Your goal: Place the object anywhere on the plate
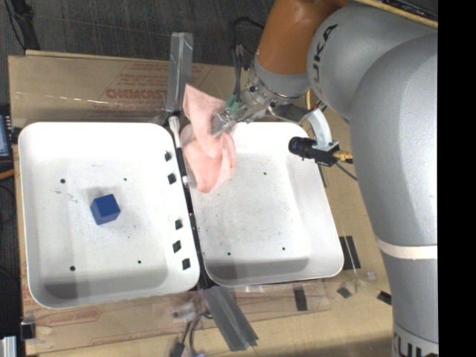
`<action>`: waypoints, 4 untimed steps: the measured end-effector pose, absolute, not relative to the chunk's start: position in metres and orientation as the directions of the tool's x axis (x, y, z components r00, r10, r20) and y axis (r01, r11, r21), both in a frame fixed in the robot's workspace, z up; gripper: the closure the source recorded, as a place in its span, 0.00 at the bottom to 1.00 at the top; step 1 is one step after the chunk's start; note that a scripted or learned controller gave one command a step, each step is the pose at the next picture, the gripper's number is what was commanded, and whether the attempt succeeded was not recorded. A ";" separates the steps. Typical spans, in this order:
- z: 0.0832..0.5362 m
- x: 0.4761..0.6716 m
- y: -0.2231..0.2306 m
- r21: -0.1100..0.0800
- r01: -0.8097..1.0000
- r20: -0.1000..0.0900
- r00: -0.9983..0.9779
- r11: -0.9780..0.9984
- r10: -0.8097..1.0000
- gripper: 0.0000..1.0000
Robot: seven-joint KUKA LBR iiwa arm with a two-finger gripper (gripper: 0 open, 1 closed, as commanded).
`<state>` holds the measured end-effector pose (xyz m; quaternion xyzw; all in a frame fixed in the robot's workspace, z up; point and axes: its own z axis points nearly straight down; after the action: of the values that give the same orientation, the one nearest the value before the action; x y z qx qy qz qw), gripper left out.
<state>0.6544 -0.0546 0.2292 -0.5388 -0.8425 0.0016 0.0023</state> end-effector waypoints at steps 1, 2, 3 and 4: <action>0.231 0.654 -0.053 -0.004 0.905 0.001 -0.426 0.426 0.905 1.00; 0.222 0.645 0.002 -0.004 0.662 0.003 -0.749 0.749 0.662 1.00; 0.230 0.647 0.045 -0.001 0.313 -0.001 -0.950 0.950 0.313 1.00; 0.234 0.652 0.092 0.000 0.000 -0.003 -1.000 1.000 0.000 1.00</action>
<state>0.6518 0.0921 0.2340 0.0002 -1.0000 0.0001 -0.0015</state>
